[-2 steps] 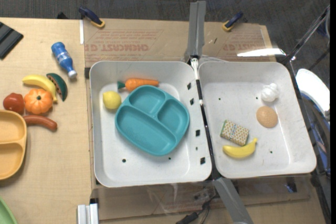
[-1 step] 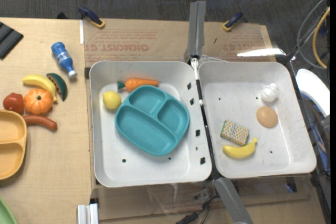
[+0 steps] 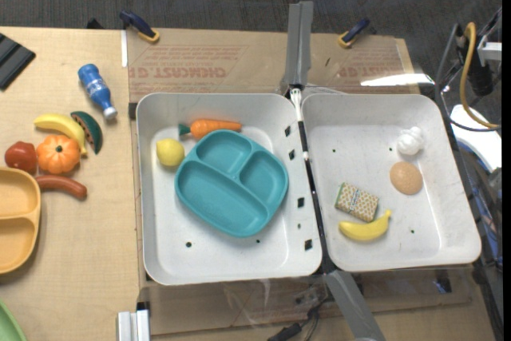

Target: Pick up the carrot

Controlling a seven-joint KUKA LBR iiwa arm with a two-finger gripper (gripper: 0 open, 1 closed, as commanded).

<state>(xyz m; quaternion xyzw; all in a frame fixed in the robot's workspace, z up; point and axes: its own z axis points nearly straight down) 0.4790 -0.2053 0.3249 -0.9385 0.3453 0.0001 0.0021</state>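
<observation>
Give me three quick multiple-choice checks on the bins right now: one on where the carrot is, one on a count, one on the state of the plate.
1. Where does the carrot lie?
A. In the left bin, by the far edge of the teal plate
B. In the right bin, beside the banana
C. On the bench outside both bins

2. How many things lie in the right bin?
A. Two
B. Four
C. Six

3. What state is the teal plate in?
A. Flipped upside down
B. Right way up, compartments bare
C. Right way up, with the lemon in one compartment

Answers:
1. A: the carrot sits in the left bin, near the plate's far rim.
2. B: a white item, a brown egg, a cracker and the banana.
3. B: its three compartments face up and hold nothing; the lemon lies beside it on the bin floor.
</observation>
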